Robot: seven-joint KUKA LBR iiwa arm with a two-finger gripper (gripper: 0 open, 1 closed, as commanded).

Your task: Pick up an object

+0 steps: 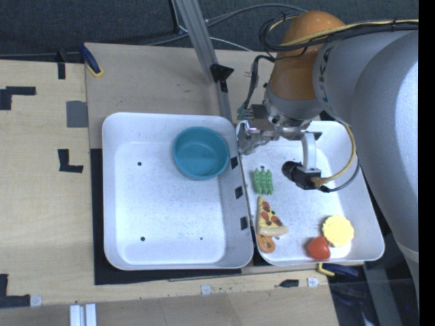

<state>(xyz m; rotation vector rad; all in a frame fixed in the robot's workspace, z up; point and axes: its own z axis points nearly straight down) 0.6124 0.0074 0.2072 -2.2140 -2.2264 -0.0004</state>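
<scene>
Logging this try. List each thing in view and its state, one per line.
Bowl: upright in left bin, empty.
Green toy: lying in right bin.
Pizza slice: flat, at the divider.
Tomato: resting beside yellow piece.
Gripper: over right bin's far corner.

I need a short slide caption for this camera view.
Gripper poised at right white bin's far-left corner, above green toy; round blue bowl in left white bin.
</scene>
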